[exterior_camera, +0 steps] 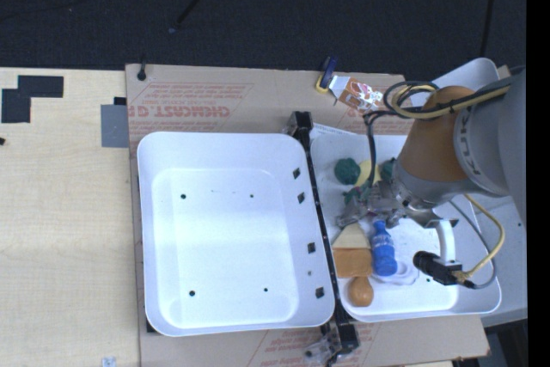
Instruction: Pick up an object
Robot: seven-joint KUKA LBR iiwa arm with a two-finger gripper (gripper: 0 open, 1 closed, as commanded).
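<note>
Sitting on the pale worktop (60, 211), the left shallow white bin (225, 232) adjoins the right white bin (468, 295), which holds a tan block (351, 259), orange rounded piece (361, 291), dark green lump (347, 170) and blue plastic bottle (383, 251). Above these hangs the gripper (365, 206); I cannot tell how it is set.

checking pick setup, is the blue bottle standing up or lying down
Lying down: the blue bottle lies lengthwise on the right bin floor.

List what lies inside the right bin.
In the right bin: a blue bottle, tan block, orange ball, green lump. The arm covers the bin's far side.
</note>
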